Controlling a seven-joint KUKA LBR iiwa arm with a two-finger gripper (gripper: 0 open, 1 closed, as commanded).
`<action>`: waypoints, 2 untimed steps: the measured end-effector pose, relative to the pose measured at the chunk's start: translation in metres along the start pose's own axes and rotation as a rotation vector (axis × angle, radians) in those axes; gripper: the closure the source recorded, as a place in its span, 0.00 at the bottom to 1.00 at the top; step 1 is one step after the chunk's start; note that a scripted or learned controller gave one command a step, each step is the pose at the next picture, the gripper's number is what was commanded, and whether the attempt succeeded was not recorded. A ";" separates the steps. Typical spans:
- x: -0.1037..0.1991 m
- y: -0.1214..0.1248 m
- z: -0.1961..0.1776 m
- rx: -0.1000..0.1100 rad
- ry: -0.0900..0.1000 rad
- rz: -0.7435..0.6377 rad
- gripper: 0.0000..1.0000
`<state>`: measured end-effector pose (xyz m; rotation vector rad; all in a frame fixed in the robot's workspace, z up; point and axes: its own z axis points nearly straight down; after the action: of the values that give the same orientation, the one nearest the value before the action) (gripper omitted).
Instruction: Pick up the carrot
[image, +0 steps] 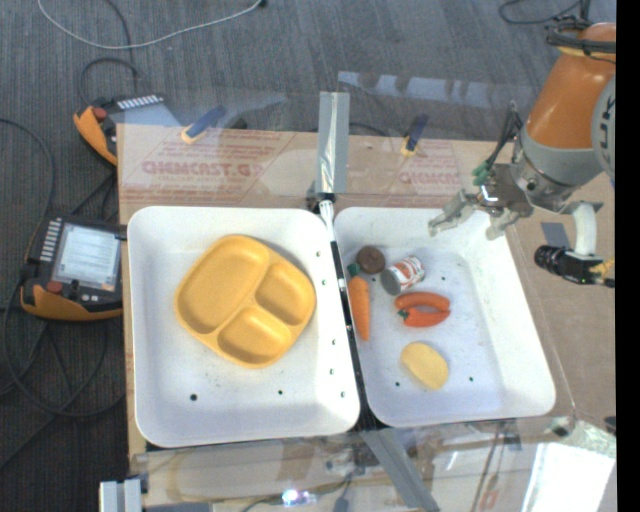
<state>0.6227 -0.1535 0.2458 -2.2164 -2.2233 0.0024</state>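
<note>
Orange carrot (359, 308) lies along left wall of right bin (520, 340), beside chili pepper (423, 309). Pincer (473, 214) hovers splayed wide above bin's far rim, gripping nothing.

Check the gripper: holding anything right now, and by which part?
Nothing is held. The gripper hangs open over the right bin's far edge, nothing between its fingers. The carrot lies by the bin's left wall.
</note>
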 end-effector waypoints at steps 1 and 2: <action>0.006 -0.032 0.108 0.000 0.000 -0.041 0.00; 0.025 -0.082 0.148 -0.036 -0.017 -0.149 0.00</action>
<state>0.5401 -0.1282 0.0983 -2.0697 -2.4101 -0.0194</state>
